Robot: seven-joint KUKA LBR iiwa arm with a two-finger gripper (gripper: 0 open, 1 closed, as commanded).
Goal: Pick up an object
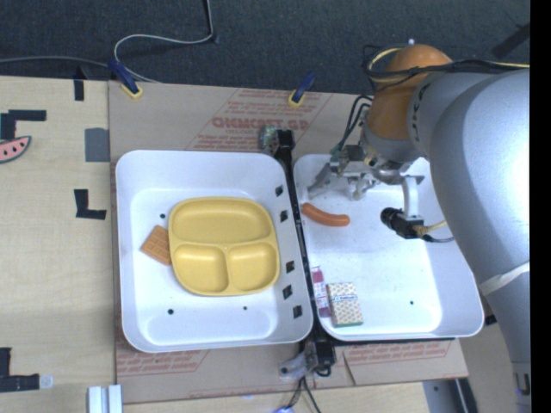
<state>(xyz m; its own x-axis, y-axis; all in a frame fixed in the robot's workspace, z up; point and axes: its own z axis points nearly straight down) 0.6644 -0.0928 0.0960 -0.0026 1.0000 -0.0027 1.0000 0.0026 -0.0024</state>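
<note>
From my seat the nearest candidate is the orange sausage (325,217), lying flat in the right bin (430,308) near its upper left corner, just beside the divider. To take it well, I judge I must centre the claw (346,179) over its middle, turn the fingers across its short width, and descend straight so it cannot roll away. The claw hangs just above and right of the sausage, at the bin's far wall; whether it is open or closed I cannot tell. The grey arm (482,170) comes in from the right, its orange band (400,93) above the wrist, bent steeply downward.
</note>
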